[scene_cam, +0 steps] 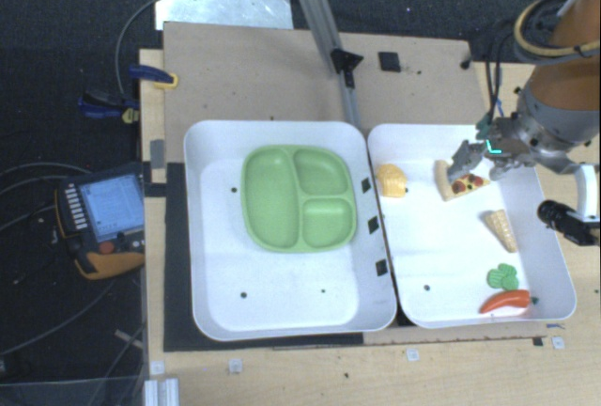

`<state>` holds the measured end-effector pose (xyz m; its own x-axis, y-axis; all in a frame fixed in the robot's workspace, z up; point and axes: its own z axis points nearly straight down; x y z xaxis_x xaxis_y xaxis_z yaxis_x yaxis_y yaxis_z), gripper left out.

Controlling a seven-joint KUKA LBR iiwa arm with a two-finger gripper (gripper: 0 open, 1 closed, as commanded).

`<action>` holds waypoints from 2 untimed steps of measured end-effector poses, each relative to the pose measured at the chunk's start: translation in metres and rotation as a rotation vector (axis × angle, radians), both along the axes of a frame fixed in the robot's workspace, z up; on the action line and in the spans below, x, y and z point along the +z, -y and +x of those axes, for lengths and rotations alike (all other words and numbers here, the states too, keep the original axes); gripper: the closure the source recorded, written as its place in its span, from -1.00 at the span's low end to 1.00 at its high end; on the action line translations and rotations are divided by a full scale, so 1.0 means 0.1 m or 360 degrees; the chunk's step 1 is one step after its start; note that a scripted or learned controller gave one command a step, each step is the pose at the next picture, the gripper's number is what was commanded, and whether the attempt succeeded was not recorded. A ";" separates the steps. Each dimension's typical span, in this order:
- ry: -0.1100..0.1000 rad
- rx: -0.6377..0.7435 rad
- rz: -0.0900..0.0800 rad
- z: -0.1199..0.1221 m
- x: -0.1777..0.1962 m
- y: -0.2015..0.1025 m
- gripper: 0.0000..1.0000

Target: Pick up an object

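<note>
Seemingly five toy foods, one gripper.

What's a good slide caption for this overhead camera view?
Tool poised over a toy pizza slice in the right bin; green divided plate in the left.

Pizza slice toy — flat in right bin's upper part.

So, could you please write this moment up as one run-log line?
gripper over right bin, at pizza slice toy | grasp unconfirmed | green divided plate in left bin
</note>
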<state>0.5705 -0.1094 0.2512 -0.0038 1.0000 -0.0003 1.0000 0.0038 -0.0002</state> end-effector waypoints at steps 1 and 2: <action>0.0003 0.0000 0.0000 0.00 0.01 0.00 -1.00; -0.0005 -0.0005 0.0001 -0.03 -0.57 0.08 -1.00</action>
